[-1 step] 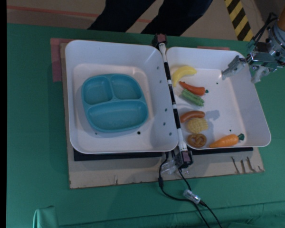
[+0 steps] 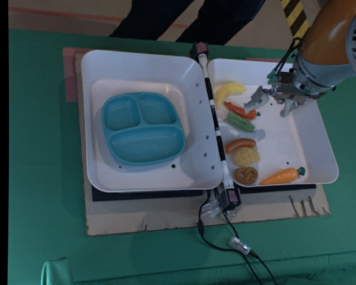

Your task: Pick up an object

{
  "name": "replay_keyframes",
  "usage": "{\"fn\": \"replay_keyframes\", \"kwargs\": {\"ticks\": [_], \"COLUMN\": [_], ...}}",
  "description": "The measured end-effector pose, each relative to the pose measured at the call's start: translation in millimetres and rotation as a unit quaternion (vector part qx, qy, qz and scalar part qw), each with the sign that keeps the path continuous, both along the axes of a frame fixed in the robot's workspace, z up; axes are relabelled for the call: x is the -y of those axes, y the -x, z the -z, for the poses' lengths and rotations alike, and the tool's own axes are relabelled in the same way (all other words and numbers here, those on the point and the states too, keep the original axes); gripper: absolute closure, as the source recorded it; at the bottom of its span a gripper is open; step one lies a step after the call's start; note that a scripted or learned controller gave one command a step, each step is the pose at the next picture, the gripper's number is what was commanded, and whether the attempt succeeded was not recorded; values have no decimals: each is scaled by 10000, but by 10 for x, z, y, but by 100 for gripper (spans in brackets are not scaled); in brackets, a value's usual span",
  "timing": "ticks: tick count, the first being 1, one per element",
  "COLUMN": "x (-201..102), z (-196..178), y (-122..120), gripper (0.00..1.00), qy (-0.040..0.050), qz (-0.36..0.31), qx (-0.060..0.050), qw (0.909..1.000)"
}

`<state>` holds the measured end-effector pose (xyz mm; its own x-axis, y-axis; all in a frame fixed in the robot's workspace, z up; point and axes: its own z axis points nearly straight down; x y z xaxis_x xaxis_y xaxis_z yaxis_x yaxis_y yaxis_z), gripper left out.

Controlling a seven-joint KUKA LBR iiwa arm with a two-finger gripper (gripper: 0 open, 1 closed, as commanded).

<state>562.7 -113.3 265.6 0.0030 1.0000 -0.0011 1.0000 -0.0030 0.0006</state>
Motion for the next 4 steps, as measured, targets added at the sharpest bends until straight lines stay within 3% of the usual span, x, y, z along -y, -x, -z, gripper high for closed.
{"fn": "replay_keyframes", "kwargs": {"ticks": [1,2,3,4], "x": [156,168,375,353], "z": [696,589,-180,-436], "y": [-150,-165,-423,-7], "gripper": [0,100,100,100], "qy": [4,13,9,2], "qz": [0,15,0,4], "qx": [15,34,14,3], "qw": [10000,10000,10000,10000]}}
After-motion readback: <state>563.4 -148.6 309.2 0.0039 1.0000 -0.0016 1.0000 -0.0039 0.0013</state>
